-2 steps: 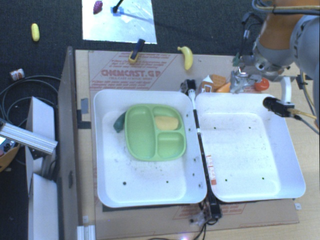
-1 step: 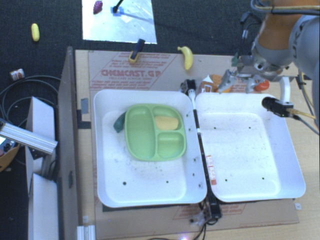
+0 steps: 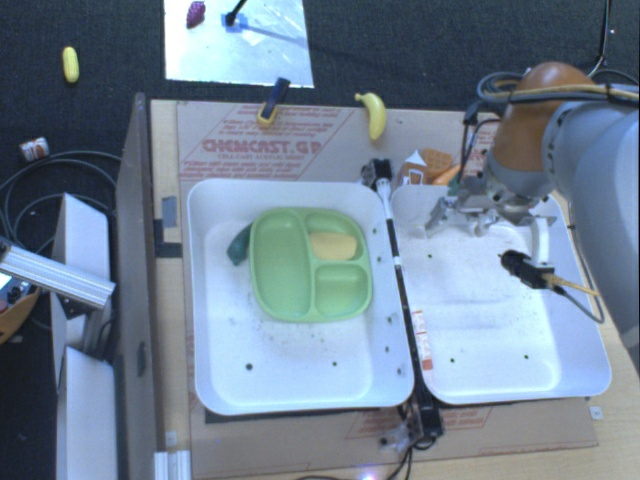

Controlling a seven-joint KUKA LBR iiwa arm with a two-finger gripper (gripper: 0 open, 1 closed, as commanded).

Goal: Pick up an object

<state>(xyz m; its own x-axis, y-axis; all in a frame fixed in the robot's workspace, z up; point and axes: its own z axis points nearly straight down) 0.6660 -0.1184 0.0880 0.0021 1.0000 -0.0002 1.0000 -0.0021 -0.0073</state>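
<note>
Arm over the right bin (image 3: pixel 520 368)
The gripper (image 3: pixel 462 213) hangs at the bin's 11 o'clock corner; whether its jaws are apart cannot be told. A green tray (image 3: pixel 295 278) sits in the left bin (image 3: pixel 280 378).

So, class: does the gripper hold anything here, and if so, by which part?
It cannot be told. The gripper hangs over the right bin's far edge, and nothing shows between its tips.
</note>
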